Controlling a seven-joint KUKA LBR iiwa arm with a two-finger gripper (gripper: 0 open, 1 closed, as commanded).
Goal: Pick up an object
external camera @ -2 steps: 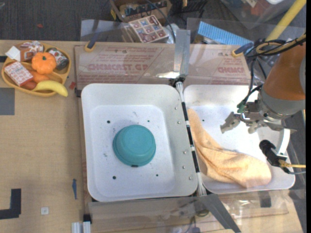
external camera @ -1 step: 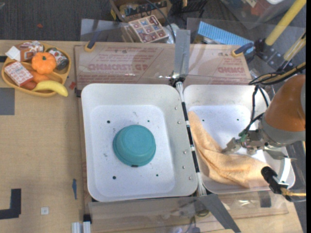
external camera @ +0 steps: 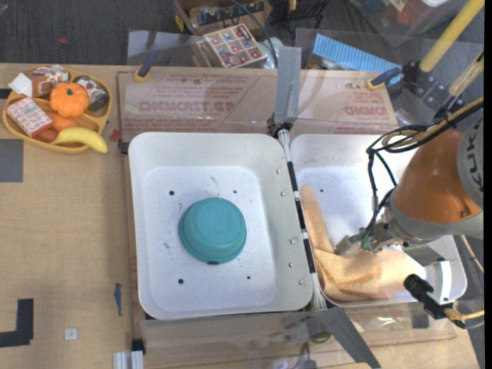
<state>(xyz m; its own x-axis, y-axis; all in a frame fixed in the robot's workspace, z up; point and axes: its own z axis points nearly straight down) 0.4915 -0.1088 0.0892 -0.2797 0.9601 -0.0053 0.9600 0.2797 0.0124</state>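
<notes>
In the right bin (external camera: 338, 179), the gripper (external camera: 363, 243) sits low on the tan cloth (external camera: 350, 271). How wide it stands cannot be told. A teal bowl (external camera: 213, 230) lies in the left bin (external camera: 154, 167).

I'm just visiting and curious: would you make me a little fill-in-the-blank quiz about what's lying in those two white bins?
1. The teal bowl lies upside down in the ____ bin.
2. The cloth in the right bin is ____ in colour.
3. The gripper is over the ____.
4. The yellow fruit in the dish beside the bins is a ____.

Missing words: left; tan; cloth; banana
</notes>
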